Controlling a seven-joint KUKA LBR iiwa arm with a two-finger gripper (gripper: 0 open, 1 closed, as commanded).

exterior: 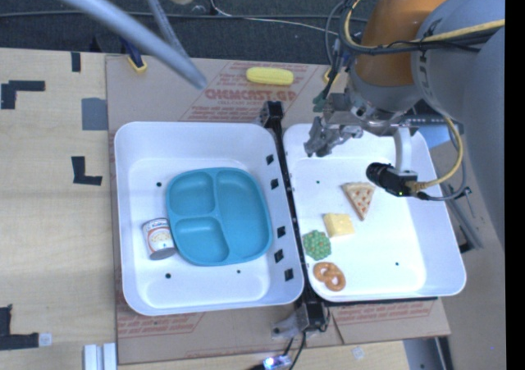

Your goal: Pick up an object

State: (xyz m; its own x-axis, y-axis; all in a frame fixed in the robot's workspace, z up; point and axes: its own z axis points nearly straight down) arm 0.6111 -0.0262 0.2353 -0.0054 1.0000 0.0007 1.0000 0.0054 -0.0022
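The right bin [410, 278] holds a tan pizza-slice toy [358, 198], a yellow cheese block [338, 225], a green leafy piece [317, 244] and a brown pretzel [330, 276]. My gripper [326, 140] hangs over the bin's back left corner, above and to the left of the pizza slice. It is open, with nothing between its fingers. In the left bin [135, 155] lie a blue divided plate [220, 216] and a small can [159, 239] at the plate's left edge.
A black fitting [389, 176] on the arm's cable hangs over the right bin near the pizza slice. A black divider [283, 188] runs between the bins. A yellow banana-like object [269, 75] lies on the cardboard behind them. Grey rods [98, 3] cross the top left.
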